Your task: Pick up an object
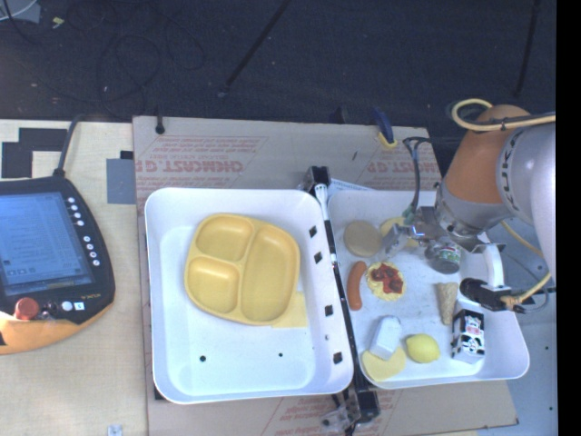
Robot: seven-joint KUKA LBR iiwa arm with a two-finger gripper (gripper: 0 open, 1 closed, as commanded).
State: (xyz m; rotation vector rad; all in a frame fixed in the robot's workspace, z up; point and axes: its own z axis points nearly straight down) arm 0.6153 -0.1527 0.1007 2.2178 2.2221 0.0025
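Lemon lies at the lower edge of the right bin, apart from its neighbours; the tool, whose opening I cannot tell, should descend squarely over it.

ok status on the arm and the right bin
Gripper low over right bin, nothing seen held. Pizza slice, sausage, lemon lie loose.

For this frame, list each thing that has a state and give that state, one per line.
Yellow divided plate: upright, lying in the left bin.
Sausage: lying flat in the right bin.
Lemon: resting near the right bin's front edge.
Black-and-white carton: lying on its side.
Gripper: low over the right bin's back; finger state unclear.
Tablet: screen lit.
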